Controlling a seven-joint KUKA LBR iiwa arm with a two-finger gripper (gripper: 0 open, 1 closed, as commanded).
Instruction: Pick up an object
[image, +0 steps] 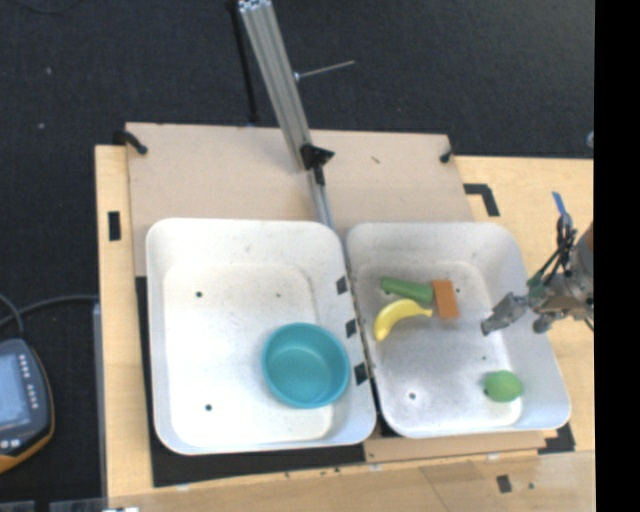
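The right bin (440, 240) holds a yellow banana (400, 318), a long green vegetable (404, 289), an orange block (444, 299) and a round green fruit (503, 386). The first three lie close together at the bin's middle; the green fruit sits alone near the front right corner. My gripper (521, 319) hovers over the bin's right rim, to the right of the orange block and above the green fruit in the picture. Its two fingers stand apart, open, with nothing between them.
A blue bowl (305, 364) stands in the left bin (200, 260) near its front right corner. A slanted metal pole (285, 95) rises behind the bins. A black and orange handheld unit (20, 400) lies at the far left.
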